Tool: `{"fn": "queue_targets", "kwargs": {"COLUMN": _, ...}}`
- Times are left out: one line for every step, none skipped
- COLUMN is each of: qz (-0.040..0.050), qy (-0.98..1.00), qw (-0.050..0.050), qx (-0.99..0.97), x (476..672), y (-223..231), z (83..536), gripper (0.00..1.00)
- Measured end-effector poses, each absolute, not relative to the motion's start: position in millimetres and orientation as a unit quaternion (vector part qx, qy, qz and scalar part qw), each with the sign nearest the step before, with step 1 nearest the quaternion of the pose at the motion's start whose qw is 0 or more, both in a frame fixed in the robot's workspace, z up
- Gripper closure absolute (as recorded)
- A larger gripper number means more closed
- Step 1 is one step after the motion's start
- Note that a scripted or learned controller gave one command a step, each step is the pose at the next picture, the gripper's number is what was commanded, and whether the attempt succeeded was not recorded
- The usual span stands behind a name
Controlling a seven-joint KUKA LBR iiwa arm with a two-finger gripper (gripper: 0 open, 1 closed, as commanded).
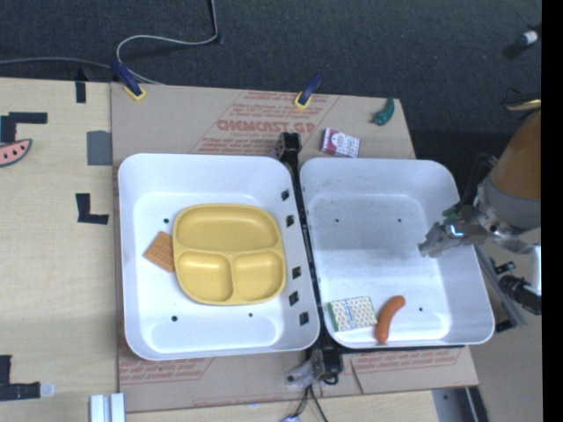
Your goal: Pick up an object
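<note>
In the left bin (141, 236) a yellow sectioned plate (230, 253) lies over a tan cracker (160, 252). In the right bin (378, 192), near its front wall, a patterned packet (351, 313) sits just beside an orange sausage (389, 317). The hand (437, 242) hovers over the right rim; whether it's spread, I cannot tell.

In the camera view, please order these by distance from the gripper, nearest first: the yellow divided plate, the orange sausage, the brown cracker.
From the gripper:
1. Orange sausage, right bin, near its front edge.
2. Yellow divided plate, middle of the left bin.
3. Brown cracker, left bin, partly under the plate's left edge.
</note>
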State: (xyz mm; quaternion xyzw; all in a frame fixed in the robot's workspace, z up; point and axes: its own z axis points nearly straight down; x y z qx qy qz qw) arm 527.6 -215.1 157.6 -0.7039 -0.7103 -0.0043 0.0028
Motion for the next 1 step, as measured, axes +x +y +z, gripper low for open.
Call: {"fn": "queue_targets", "kwargs": {"qz": -0.0051, "qy": -0.711, "qw": 0.003, "qx": -0.703, "x": 528.5, "y": -213.9, "z": 166.9, "gripper": 1.0}}
